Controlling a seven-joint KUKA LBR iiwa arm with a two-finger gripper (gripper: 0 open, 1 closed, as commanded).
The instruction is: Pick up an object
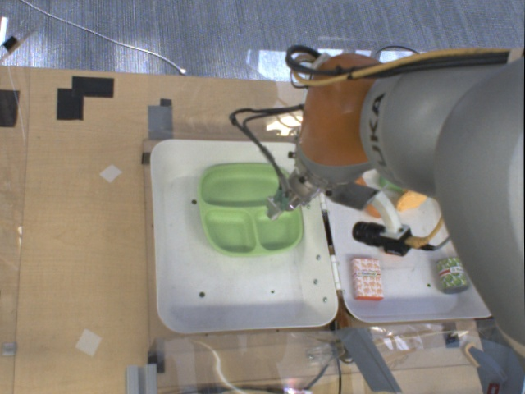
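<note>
Tray: we see a green divided tray (246, 210) lying flat in the left bin (176, 294), a little far of that bin's middle, with one long compartment on its far side and two smaller ones on its near side.

Gripper: the gripper (281, 204) sits over the tray's right part, about where the long compartment meets the near-right one, reaching in from the right under the orange band (336, 121).

Fingers: we cannot tell whether they are spread or closed (they are small and blurred against the green), and nothing shows between them.

Key relation: the tray lies directly beneath the fingers and stretches mostly to their left; its right rim is the nearest edge, just right of the tips.

Long axis: the tray runs slightly longer left to right, so we judge the divider ridge or right rim the likeliest place to pinch.

Other things: the right bin (410, 302) holds a small box (367, 277), a black piece (381, 238) and a round item (451, 274), all well apart from the fingers.

Progress: we judge the tray not yet lifted.
</note>
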